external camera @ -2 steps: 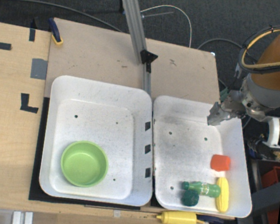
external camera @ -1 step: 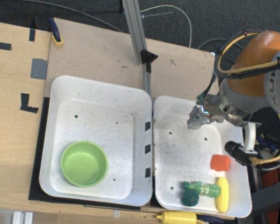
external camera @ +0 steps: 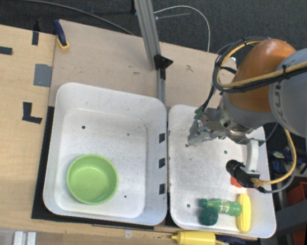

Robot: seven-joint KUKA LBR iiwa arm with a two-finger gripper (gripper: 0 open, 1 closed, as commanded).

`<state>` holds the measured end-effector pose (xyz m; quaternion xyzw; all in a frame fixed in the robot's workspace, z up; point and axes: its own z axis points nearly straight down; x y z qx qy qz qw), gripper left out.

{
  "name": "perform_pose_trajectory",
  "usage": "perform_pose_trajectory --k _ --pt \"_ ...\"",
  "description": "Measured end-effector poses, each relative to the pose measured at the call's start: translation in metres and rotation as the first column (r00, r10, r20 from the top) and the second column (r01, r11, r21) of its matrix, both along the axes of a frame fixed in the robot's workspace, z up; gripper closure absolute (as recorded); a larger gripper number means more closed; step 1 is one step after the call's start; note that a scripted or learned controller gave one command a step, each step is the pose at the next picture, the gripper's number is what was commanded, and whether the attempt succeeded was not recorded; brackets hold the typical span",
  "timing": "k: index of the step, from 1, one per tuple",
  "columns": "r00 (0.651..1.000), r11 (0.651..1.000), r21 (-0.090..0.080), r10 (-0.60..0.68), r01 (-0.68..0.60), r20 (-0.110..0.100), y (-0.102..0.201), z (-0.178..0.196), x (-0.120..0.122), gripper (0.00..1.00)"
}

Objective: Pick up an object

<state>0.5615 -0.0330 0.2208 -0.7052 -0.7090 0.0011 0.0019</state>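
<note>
Wooden bench (external camera: 3, 143) carried two white bins side by side, dark floor behind at top of frame. From my remote seat I saw the gripper (external camera: 197, 135) low over the upper left of the right bin (external camera: 203, 171), nothing visible in its grasp; whether open or shut, couldn't tell. Candidates sat elsewhere: green bottle (external camera: 218, 206) and yellow object (external camera: 244, 212) at lower right of that bin, green bowl (external camera: 93, 179) in lower left of the left bin (external camera: 109, 113). I judged the pick not yet made; approach, grasp, lift all remained.
</note>
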Motion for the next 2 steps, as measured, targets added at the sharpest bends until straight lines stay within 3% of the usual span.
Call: perform_pose_trajectory --k 2 --pt "1.0 1.0 0.001 0.003 -0.003 0.002 0.112 0.011 -0.032 1.0"
